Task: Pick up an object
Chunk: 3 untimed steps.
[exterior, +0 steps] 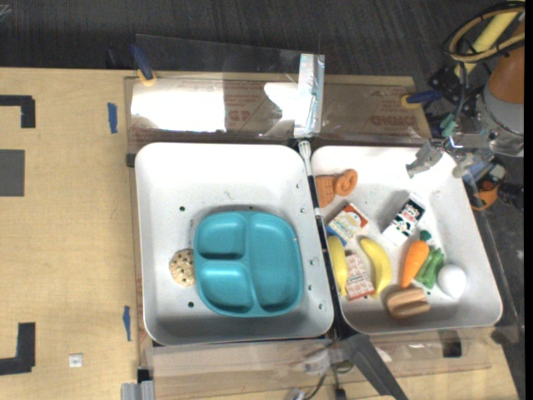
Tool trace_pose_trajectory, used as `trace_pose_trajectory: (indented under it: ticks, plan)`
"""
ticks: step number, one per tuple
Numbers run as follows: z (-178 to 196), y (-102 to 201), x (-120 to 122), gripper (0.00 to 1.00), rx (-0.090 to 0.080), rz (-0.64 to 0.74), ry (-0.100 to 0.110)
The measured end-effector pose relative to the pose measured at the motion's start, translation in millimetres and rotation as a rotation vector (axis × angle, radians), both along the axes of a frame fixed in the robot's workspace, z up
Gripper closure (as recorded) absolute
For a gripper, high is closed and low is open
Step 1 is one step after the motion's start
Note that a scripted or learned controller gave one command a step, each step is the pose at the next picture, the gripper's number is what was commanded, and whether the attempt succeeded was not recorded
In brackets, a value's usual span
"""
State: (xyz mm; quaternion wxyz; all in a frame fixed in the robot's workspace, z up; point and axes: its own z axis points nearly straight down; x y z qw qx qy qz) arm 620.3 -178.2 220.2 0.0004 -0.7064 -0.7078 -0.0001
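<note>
- Gripper point(435, 158) hangs over the back right corner of the right bin point(479, 307); honestly I cannot tell whether it's released or clenched, and nothing is visibly in it.
- Nearest candidate is the small black-and-white carton point(405, 217), just below it, lying tilted (a slanted box could slip out).
- The carrot point(413, 261) and green veggie point(431, 265) touch each other, so a grab there might snag both.
- The white egg point(452, 281) sits near the bin wall, probably rolls away.
- Banana point(376, 261) and hot dog bun point(407, 303) are crowded too.
- Left bin point(158, 173) holds a teal plate point(247, 261) and cookie point(182, 267), well apart from the arm.
</note>
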Motion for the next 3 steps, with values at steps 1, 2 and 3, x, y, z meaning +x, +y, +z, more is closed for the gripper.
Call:
trace_pose_trajectory:
  ticks: [1,2,3]
  plan:
    - [-117.1,-1.1,-37.1,0.00,-0.002,-0.010,-0.009]
    - [-110.0,-1.2,-38.2,1.00,-0.002,-0.012,-0.006]
    - [-18.8,57.3,-44.4,1.00,0.000,-0.150,-0.008]
